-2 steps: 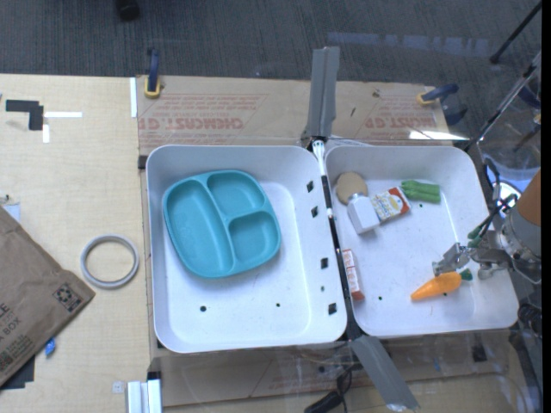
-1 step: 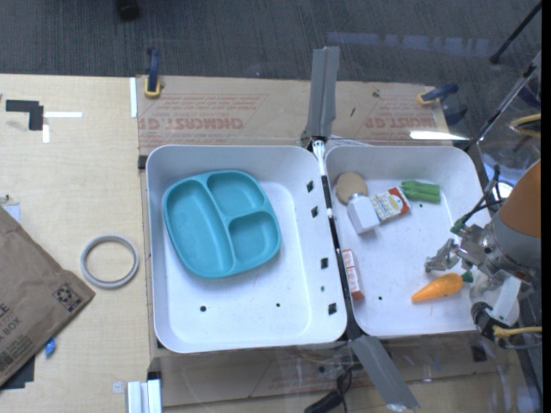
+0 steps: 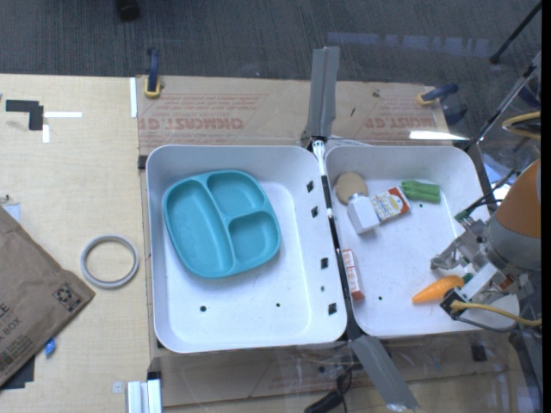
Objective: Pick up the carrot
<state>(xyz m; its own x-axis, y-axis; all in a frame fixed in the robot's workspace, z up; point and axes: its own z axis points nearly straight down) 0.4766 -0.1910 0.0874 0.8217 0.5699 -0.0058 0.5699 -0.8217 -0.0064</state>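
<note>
While the arm comes in from the right, the gripper (image 3: 462,287) sits low in the right bin (image 3: 392,317), right over the thick end of the one carrot (image 3: 430,292). The carrot lies flat on the bin floor, its orange tip pointing left, away from the gripper. Can't tell if the fingers are spread or closed, too much clutter around the wrist, and whether the carrot is actually pinched isn't clear either.

Count for that bin, working outward from the gripper: one carrot, then up and to the left one green thing (image 3: 421,191) near the back wall, one small packet with red on it (image 3: 392,205), one white block (image 3: 362,214) touching the packet, and one round tan thing (image 3: 350,185) just behind the block. One thin red-and-white stick (image 3: 350,274) lies along the left wall of that bin. Nothing sits between the gripper and the carrot.

Further left is the second bin (image 3: 172,317), holding one teal plate with three compartments (image 3: 222,222). Past it, on the wooden bench (image 3: 69,170), one ring of tape (image 3: 109,260) and one brown cardboard box (image 3: 30,304) at the far left edge, with "BOX" readable on it. Behind both bins lies a cardboard sheet (image 3: 258,110) with red print, upside down, which I can't read properly.
</note>
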